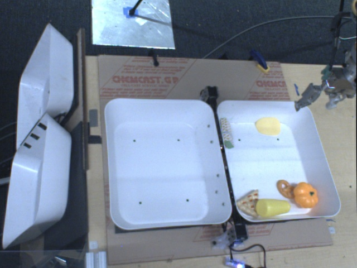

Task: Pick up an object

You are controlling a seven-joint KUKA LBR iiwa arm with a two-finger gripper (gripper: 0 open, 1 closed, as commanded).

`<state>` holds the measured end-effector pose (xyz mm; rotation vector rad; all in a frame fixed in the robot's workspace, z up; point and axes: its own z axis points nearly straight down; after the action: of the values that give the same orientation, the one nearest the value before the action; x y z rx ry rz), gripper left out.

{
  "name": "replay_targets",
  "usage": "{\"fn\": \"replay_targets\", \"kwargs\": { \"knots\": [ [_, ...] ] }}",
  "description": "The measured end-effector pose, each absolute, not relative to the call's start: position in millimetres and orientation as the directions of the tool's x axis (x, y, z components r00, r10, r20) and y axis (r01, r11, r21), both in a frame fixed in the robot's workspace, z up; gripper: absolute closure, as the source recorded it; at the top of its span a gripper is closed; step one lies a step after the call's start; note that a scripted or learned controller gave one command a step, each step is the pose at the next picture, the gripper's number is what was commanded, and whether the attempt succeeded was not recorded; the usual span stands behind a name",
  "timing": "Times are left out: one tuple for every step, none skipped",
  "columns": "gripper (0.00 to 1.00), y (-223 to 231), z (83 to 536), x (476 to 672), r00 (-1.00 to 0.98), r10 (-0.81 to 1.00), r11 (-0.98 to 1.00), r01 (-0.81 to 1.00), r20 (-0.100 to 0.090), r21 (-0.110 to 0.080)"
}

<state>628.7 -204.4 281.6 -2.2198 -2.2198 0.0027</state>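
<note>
Gripper [319, 95] hangs over the right bin's [321, 149] far right corner, fingers spread, holding nothing. Most of that bin's floor lies bare. A pale yellow piece [268, 126] sits near its far wall; the orange pumpkin [305, 194], pretzel [285, 188], yellow pepper [272, 207] and wedge [248, 201] crowd the near edge. The cardboard [167, 71] beneath reads "CHEMCAST GP" (in red).

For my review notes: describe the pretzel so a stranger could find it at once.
Look in the right-hand white bin, at its near right corner. The pretzel lies there, just left of the small orange pumpkin and above the yellow pepper. It alone is brown and looped, with holes.
</note>
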Motion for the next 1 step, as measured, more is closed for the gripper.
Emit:
{"fn": "replay_targets", "kwargs": {
  "knots": [
    [0.0,-204.2,283.8,629.4,-0.001,1.0,0.001,1.0,0.0,0.001]
  ]
}}
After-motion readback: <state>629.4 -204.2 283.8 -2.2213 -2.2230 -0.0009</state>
